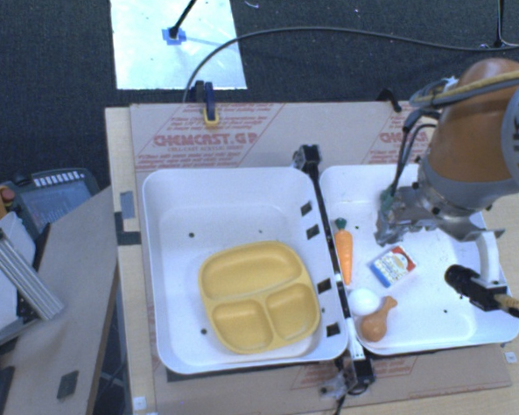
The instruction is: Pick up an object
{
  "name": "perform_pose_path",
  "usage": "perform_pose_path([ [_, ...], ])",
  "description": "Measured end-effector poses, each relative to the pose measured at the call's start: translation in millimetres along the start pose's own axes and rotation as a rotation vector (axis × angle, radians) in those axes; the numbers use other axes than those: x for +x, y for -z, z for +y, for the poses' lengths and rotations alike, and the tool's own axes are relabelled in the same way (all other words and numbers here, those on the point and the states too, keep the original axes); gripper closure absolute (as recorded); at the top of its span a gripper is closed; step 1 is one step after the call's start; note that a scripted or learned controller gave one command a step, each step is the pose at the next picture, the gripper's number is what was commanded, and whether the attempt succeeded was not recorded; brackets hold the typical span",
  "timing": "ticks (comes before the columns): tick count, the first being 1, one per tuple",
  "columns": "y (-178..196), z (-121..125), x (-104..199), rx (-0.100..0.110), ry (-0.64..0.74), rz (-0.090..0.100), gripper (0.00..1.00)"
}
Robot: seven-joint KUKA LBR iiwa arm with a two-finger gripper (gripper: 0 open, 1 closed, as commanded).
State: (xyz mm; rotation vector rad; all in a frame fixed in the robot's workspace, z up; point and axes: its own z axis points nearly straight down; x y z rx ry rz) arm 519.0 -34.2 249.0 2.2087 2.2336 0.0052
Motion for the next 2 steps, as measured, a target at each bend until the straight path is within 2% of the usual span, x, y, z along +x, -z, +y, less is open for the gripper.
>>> perform_pose_path([
  [1,-9,-9,55,0.001,-0.001,0.000,1.00],
  [2,-21,2,115,0.001,-0.001,0.000,1.00],
])
